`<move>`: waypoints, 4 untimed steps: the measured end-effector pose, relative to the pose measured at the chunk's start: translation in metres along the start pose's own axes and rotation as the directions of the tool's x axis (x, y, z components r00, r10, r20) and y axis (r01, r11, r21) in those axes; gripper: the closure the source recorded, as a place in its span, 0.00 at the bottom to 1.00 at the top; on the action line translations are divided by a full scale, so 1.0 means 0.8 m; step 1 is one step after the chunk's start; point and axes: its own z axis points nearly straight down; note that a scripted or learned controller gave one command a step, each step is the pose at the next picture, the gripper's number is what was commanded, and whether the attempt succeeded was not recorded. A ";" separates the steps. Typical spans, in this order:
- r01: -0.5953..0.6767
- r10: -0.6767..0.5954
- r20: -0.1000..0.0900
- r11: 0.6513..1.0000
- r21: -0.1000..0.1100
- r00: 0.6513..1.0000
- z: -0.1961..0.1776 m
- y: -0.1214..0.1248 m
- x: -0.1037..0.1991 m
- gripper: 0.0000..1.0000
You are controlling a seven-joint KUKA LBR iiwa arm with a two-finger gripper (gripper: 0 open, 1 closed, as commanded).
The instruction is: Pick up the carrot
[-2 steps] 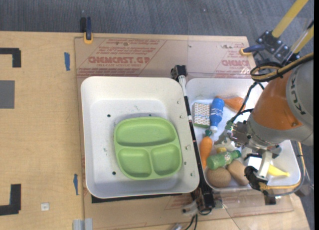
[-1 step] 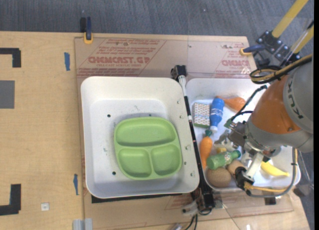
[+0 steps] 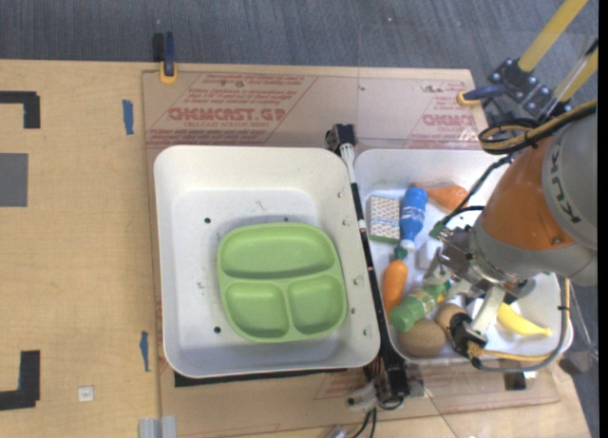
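Note:
The carrot [image 3: 394, 280], orange with a small green top, lies along the left side of the right bin [image 3: 372, 172], near the wall between the bins. My gripper [image 3: 440, 268] hangs low over the middle of that bin, just right of the carrot and apart from it. The orange-banded wrist [image 3: 527, 213] covers the bin's right half. Nothing shows as held.
A blue bottle [image 3: 412, 213], a green-and-white packet [image 3: 384, 218] and an orange item [image 3: 448, 196] lie behind the carrot. A green bottle [image 3: 412, 312], a brown round item [image 3: 421, 339] and a banana [image 3: 521, 322] crowd the front. The left bin [image 3: 190, 189] holds a green divided plate [image 3: 281, 279].

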 end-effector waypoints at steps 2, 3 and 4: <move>0.062 -0.062 0.011 0.998 0.018 0.998 -0.104 -0.062 0.082 0.00; 0.054 -0.055 0.018 0.998 0.022 0.998 -0.101 -0.061 0.076 0.00; 0.054 -0.055 0.018 0.998 0.022 0.998 -0.101 -0.061 0.076 0.00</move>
